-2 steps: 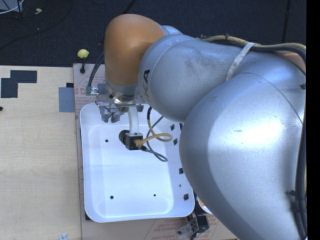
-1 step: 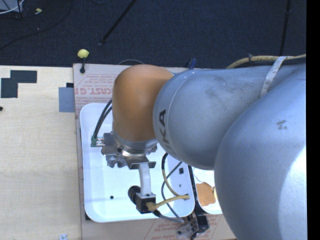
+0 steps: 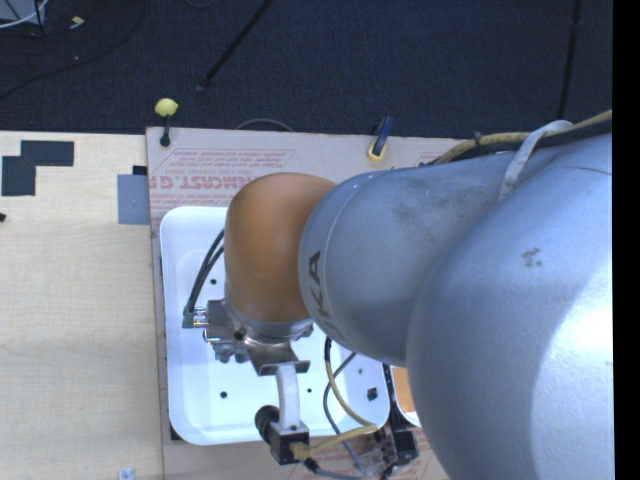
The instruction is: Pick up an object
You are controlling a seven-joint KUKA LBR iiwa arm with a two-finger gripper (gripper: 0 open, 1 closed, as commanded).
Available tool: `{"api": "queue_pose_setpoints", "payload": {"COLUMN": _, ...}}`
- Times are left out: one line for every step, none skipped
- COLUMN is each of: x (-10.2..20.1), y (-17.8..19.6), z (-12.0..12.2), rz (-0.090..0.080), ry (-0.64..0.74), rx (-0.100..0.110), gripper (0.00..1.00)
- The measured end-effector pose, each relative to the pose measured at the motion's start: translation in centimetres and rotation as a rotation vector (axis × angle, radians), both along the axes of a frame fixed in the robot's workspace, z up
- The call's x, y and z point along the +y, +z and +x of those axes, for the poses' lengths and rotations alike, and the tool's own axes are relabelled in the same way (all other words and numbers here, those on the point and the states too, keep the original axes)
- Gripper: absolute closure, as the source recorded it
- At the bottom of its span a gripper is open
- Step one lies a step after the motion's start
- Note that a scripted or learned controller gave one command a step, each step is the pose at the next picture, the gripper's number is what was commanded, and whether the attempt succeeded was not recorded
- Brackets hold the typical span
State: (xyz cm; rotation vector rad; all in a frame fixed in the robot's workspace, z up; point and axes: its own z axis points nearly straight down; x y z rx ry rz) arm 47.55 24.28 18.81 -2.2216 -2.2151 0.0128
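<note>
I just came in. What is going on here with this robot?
The grey arm reaches in from the right and hangs low over the left white bin, on a try to pick something up. Its orange band and wrist cover the middle of that bin. Whether it has picked anything up cannot be told, because the arm hides much of the bin.

White bin [image 3: 182,268] half behind arm [image 3: 470,268]
</note>
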Motion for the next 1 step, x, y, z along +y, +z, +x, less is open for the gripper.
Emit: {"api": "queue_pose_setpoints", "payload": {"x": -0.03, "y": 0.48, "z": 0.27, "rz": 0.001, "ry": -0.003, "rx": -0.004, "gripper": 1.0}}
